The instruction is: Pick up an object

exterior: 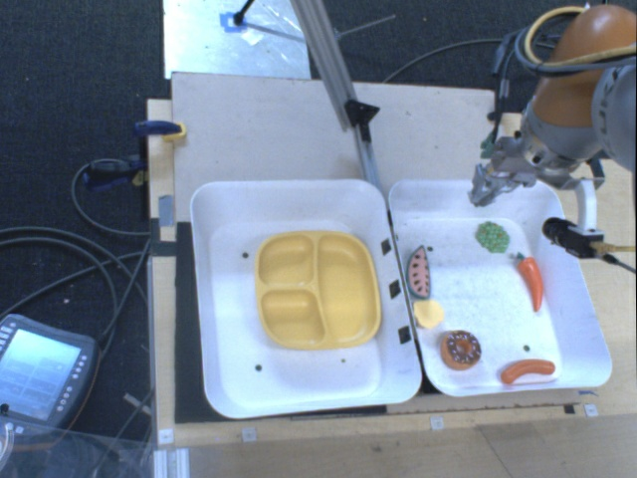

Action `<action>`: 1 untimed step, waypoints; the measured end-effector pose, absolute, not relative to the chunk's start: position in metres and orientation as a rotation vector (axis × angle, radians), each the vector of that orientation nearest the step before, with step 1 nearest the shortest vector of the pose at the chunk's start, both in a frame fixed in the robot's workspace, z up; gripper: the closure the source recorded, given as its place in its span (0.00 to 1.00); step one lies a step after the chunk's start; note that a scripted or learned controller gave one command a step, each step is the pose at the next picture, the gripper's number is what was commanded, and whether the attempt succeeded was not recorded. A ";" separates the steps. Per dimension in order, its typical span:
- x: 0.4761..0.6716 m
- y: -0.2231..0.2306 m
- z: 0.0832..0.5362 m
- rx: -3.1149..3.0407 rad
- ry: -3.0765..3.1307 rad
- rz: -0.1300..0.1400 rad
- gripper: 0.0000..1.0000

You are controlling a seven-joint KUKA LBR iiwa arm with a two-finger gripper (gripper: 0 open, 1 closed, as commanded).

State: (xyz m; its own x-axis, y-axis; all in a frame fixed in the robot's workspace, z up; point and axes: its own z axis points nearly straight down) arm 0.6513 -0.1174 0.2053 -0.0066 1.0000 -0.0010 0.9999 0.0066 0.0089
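The right white bin [572, 352] holds several toy foods: a green broccoli piece [492, 236], a red chili pepper [532, 280], a watermelon slice [419, 272], a yellow round piece [429, 314], a chocolate donut [461, 350] and an orange sausage [528, 370]. My gripper [483, 193] hangs over the bin's far edge, up and left of the broccoli, apart from every item. Nothing shows between its fingers.
The left white bin [224, 366] carries a yellow divided plate [318, 289]. A slanted metal pole [328, 53] crosses above the bins' shared far corner. A black fitting [567, 235] juts in at the right bin's right edge. Cables and a pendant lie on the floor at left.
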 end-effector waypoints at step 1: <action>0.645 -0.118 0.266 2.208 2.224 0.009 1.00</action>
State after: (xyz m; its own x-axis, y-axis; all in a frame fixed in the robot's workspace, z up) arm 0.6447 -0.1176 0.2661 -0.0070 1.0000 -0.0016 0.9999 0.0070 0.0093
